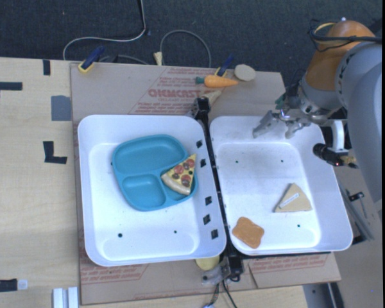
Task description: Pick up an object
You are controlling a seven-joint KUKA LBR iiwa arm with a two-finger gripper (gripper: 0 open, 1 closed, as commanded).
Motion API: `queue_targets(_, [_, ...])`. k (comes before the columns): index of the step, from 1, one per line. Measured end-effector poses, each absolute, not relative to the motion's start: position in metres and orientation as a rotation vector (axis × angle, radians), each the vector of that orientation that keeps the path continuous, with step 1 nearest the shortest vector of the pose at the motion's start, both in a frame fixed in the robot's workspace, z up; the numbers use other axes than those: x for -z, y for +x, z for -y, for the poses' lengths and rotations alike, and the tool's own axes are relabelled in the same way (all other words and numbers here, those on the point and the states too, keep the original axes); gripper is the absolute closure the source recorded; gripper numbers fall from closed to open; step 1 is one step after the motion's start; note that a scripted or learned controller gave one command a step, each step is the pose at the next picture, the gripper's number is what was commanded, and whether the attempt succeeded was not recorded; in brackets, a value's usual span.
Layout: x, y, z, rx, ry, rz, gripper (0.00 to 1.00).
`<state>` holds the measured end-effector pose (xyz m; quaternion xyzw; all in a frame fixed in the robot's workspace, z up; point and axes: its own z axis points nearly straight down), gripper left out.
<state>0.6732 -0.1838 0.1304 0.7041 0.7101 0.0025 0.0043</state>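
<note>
Blue plate (144, 169), red-dotted yellow pizza slice (180, 176), tan sandwich wedge (293, 199), orange-brown cookie (248, 231), white bins (93, 172)

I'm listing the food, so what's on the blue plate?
A pizza slice lies in the blue plate's right-hand compartment, over its rim. Whatever lies beneath the slice is hidden.

Plate (144, 172), bearing pizza slice (181, 175), lies in left bin (93, 236); right of it, right bin (244, 140) holds sandwich wedge (293, 199) and cookie (248, 232).
</note>
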Motion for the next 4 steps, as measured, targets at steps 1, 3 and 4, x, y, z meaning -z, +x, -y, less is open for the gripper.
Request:
queue_targets(1, [-0.084, 0.622, 0.096, 0.002, 2.212, -2.228, 0.0])
queue_targets(3, [-0.101, 0.668, 0.094, 0.0, 2.22, -2.222, 0.0])
queue_targets(4, [-0.085, 0.667, 0.097, 0.01, 2.22, -2.222, 0.0])
